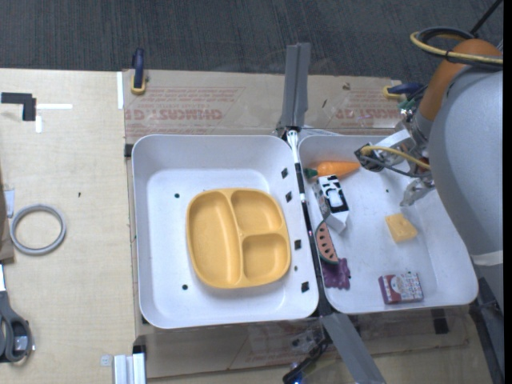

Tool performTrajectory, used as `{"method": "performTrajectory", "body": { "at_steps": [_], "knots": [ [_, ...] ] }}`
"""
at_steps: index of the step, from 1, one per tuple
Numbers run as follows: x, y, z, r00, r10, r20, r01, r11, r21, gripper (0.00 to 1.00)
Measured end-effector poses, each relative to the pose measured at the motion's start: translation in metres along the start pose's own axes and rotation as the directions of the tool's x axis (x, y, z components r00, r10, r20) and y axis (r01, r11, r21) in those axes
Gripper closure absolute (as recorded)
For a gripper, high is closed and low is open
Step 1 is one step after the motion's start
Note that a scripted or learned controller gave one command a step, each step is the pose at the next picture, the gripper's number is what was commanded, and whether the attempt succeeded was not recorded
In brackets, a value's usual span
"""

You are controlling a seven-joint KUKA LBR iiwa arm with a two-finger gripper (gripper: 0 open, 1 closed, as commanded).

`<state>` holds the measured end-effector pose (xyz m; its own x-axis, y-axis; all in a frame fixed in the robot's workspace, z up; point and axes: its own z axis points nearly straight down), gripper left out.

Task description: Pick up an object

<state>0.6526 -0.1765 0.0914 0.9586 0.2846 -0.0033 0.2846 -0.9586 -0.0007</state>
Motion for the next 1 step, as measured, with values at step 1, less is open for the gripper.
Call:
{"method": "performTrajectory", "body": {
  "at_steps": [1],
  "knots": [
    [-0.0111,0.0382,-0.0014,0.997,0.073,-0.004,-0.073,0.997,0.007,0.00]
  ]
}}
